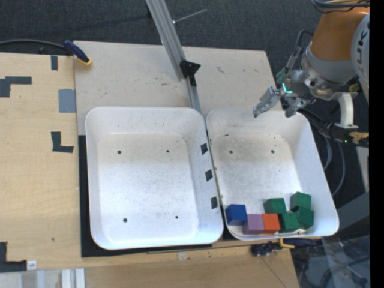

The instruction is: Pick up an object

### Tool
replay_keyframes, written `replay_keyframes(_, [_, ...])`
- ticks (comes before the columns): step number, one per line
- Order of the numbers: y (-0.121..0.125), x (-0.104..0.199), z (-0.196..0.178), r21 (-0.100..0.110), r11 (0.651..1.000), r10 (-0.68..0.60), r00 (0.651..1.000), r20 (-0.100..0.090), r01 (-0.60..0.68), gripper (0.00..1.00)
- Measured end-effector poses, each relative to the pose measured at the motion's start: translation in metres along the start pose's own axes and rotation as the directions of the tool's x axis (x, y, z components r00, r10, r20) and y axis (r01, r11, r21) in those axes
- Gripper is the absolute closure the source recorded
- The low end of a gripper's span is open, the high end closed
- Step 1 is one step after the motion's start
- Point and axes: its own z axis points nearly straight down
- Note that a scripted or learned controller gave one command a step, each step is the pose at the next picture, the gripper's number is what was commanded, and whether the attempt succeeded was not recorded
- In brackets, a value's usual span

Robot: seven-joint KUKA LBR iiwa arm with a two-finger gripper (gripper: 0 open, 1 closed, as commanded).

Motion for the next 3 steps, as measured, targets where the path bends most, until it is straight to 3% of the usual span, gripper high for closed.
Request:
replay_keyframes(1, [0.001, 0.0, -0.002, -0.004, 1.0, -0.001, 1.0, 0.001, 0.001, 0.0])
replay_keyframes(3, [-0.004, 0.007, 0.097, 0.002, 1.0, 0.0, 1.0, 0.001, 0.0, 0.0])
